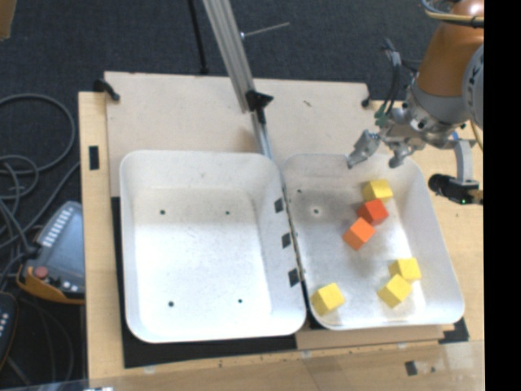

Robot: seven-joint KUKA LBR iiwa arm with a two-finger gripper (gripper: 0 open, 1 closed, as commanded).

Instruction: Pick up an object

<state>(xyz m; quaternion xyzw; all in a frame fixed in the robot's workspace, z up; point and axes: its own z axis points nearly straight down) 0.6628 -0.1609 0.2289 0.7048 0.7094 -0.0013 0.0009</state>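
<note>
Above the far rim of the right bin (444,251), the gripper (377,151) is being held with its fingers spread apart and nothing between them. A yellow cube (378,190) is being left just below the fingers, toward the bin's middle, touching a red cube (374,211); a short descent is likely being called for.

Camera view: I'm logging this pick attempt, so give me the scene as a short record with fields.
arm: reaches in from the right, tool above the right bin's far edge
tool state: open, nothing between its fingers
right bin: six blocks
yellow blocks: far one, near-left one, pair at near right
orange blocks: two mid-bin, touching
left bin: no blocks
nearest block to tool: far yellow block
</note>
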